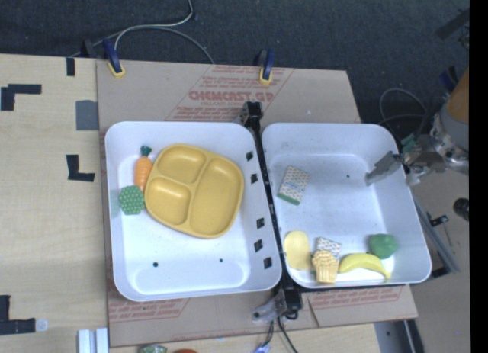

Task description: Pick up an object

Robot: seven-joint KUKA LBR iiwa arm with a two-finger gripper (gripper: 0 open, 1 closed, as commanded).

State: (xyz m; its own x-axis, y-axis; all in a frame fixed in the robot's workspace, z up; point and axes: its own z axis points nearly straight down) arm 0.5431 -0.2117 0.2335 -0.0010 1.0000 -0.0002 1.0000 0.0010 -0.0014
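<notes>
Jaws (383, 167) — state unclear, over right bin (347, 136) rim; yellow banana (361, 263) near green piece (383, 245).

The gripper (383, 167) hangs over the right bin's (347, 136) right rim. That bin holds a banana (361, 264), green toy (383, 245) and patterned packet (293, 184). The left bin (183, 283) holds a yellow divided plate (194, 190) beside a carrot (142, 171).

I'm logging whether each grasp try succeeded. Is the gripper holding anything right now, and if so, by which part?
Nothing is held. The gripper hangs at the right bin's right edge with nothing between its fingers; the banana and other toys lie on the bin floor.
</notes>
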